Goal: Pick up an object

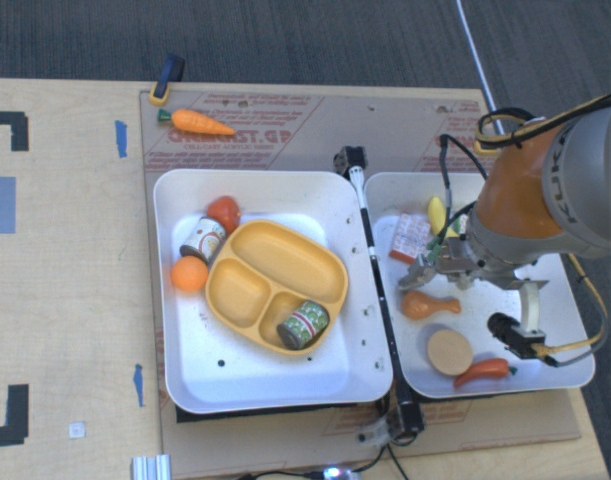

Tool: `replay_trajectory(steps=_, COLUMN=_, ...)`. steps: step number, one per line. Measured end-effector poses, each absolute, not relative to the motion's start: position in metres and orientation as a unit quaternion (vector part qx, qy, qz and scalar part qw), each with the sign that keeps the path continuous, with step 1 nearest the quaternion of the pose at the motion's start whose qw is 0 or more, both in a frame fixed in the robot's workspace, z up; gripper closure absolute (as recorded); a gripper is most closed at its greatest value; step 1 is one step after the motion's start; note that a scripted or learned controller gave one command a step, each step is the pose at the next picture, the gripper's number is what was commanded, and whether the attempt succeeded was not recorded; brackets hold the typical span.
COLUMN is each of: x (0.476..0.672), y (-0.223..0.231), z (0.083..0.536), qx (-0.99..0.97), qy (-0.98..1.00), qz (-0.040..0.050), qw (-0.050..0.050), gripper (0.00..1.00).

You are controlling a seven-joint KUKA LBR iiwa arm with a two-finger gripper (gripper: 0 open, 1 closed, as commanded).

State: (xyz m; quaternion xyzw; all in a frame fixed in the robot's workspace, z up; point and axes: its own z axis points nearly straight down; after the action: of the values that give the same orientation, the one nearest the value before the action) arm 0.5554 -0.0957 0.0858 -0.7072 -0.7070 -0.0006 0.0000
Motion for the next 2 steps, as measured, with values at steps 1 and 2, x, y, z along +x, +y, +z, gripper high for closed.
replay_trajectory(steps=1, x=0.491, y=-0.116, z=0.086, qx=-0.708, qy=-0.707, qz=-0.0004, qw=-0.001, gripper=0.0)
replay_trajectory(steps=2, x=0.493, y=-0.116, z=0.097, qx=-0.708, qy=-0.707, qz=-0.0021, qw=-0.004, gripper=1.0)
